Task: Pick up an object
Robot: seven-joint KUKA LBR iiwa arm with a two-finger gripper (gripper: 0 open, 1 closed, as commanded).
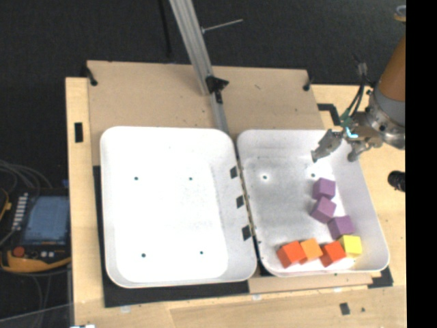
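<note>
My gripper (337,149) hangs over the far right part of the right bin (273,149), its two fingers spread open with nothing between them. Below it in that bin lie three purple blocks (324,187), (323,210), (341,225) in a slanting row. Along the bin's near edge sit a yellow block (351,244), a red block (333,253), an orange block (311,249) and a red-orange block (292,253). The gripper is well above and behind the nearest purple block, touching none of them.
The left bin (171,203) lies beside the right one, joined by black clips (240,201). A slanted metal rail (194,46) rises behind the bins. A screen device (41,222) sits off the bench at left.
</note>
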